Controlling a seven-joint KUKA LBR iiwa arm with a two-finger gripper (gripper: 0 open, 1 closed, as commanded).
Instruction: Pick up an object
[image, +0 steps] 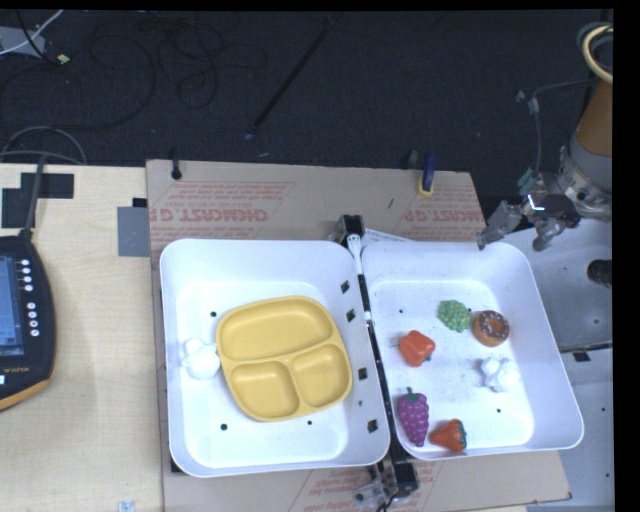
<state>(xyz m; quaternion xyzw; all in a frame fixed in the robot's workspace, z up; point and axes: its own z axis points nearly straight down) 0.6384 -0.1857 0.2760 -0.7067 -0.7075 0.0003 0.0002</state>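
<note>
Risks before the pick: crowded toys, shallow bin, tool off to one side

Tool (527, 222) hangs past the upper right corner of the right bin (545, 330), just outside its rim, with nothing between its fingers. The two fingers seem spread, one toward the bin corner and one toward the arm, so I judge it open and empty.

Likely targets all lie in the right bin. A green broccoli (454, 315) and a brown donut (490, 327) sit just beside each other near the middle right. A red pepper (417, 347) lies left of them, apart from the rest. A small white piece (494, 373) rests below the donut. Purple grapes (412, 416) and a red-orange fruit (449, 435) lie near the bottom wall. The left bin (190, 290) holds a yellow tray (283, 357) and a white lump (199, 360).

Trouble I would expect from here:
- Broccoli and donut are so close that a finger coming down between them may push one aside or catch both.
- Grapes and the fruit lie close to the bottom wall, so a finger could strike the rim or the bin floor.
- The white piece barely stands out from the white floor, so a grasp aimed at it could land off centre.
- Rounded, smooth-looking toys may squirt out as the fingers close.

The pepper looks the safest choice: bright red, compact, with free space around it.
</note>
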